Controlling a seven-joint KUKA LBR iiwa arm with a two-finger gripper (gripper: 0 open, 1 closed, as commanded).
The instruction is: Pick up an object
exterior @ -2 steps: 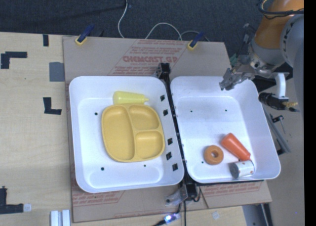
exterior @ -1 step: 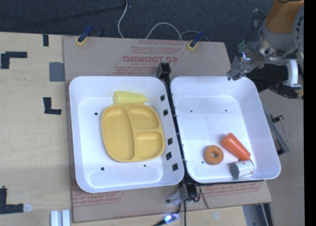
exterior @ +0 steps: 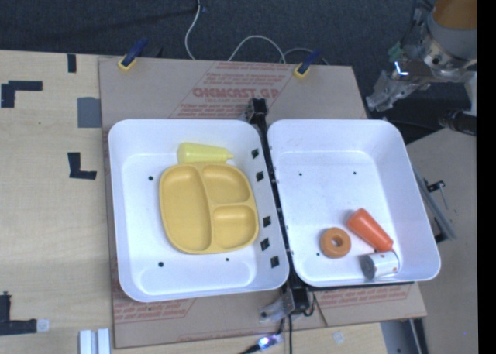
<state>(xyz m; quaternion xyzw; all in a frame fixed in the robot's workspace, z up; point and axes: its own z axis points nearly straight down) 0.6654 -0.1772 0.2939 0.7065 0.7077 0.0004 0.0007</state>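
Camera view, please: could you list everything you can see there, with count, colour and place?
Bins: two, white, side by side on the bench; left bin, right bin.
Divided plate: one, yellow, middle of left bin.
Corn-like piece: one, pale yellow, just behind the plate.
Ring: one, orange-brown, front of right bin.
Carrot-like cone: one, orange, right of the ring.
Small cylinder: one, grey and white, front right corner.
Clamps: two, blue and yellow, cardboard's back edge.
Arm: one, grey with orange band, upper right; gripper beyond the right bin's back corner.

We can't tell if the gripper (exterior: 385, 95) is open or closed, too blurry. The arm (exterior: 453, 12) gets cut off at the top right corner. The yellow piece (exterior: 203, 152) is partly tucked behind the divided plate (exterior: 208, 209).
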